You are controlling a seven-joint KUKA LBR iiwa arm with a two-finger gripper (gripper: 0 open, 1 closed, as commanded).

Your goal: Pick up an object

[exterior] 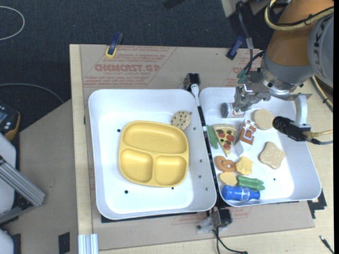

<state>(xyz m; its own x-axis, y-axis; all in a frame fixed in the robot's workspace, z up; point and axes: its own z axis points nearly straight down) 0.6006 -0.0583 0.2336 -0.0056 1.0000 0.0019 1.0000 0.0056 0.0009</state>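
In the camera view the grey arm reaches in from the right over the right bin [312, 176], and its tool [239, 106] hangs low at that bin's upper left corner, just beside a small grey cylinder [226, 110]; whether it is parted or closed I cannot tell. The right bin on the desk [79, 142] holds a pizza slice [225, 136], a toast piece [271, 155], a pretzel [226, 164], a green pod [251, 182] and a blue can [240, 194]. The left bin [100, 184] holds a yellow divided plate [153, 153], with a cookie [181, 119] just beside its upper right rim.
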